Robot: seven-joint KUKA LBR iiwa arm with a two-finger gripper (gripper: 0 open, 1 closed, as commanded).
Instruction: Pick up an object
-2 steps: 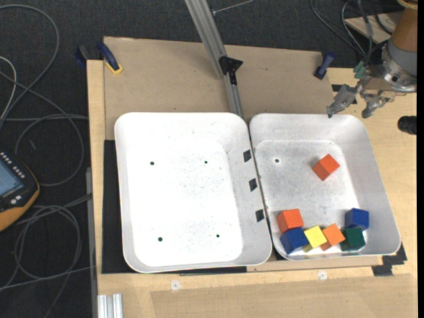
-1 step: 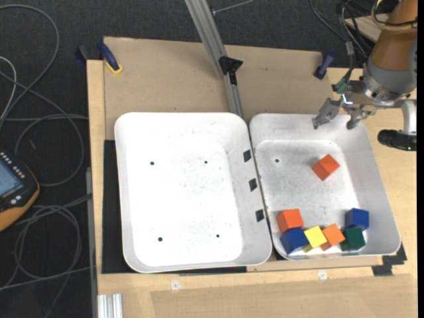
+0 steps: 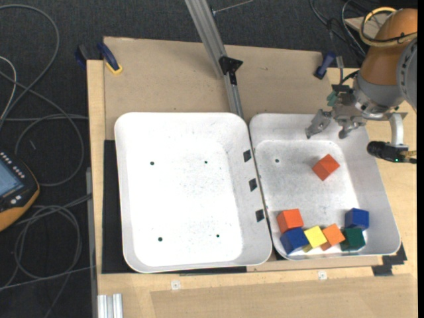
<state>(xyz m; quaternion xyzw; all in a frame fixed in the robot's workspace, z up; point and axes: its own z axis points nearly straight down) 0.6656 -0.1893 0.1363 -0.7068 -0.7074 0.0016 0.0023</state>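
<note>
nothing picked yet — the claw (image 3: 329, 125) hangs over the far edge of the right bin (image 3: 377, 177), fingers spread, nothing between them. whole grasp is left, by my read: come down on a block, close, lift.

nearest candidate is the lone orange block (image 3: 325, 167), sitting tilted on the bin floor just toward the camera from the claw and well apart from the rest. looks like the easiest pick, with room on all sides. the others crowd the bin's near wall: orange cube (image 3: 289, 218), blue block (image 3: 293, 239) and yellow block (image 3: 315, 236) touching or nearly so, then a small orange one (image 3: 333, 233), a green one (image 3: 354, 239) and a blue cube (image 3: 357, 217) in the near right corner. tight packing there, fingers would likely foul a neighbour.

surface: left bin (image 3: 132, 177) sits side by side with the right bin, with dark clips along the shared edge. both on a plywood counter (image 3: 172, 78), blue clamps at its far corners, a metal pole (image 3: 209, 32) rising from behind the bins. dark carpet around, cables loose on it, and a handheld pendant (image 3: 13, 187) well left of the left bin.
</note>
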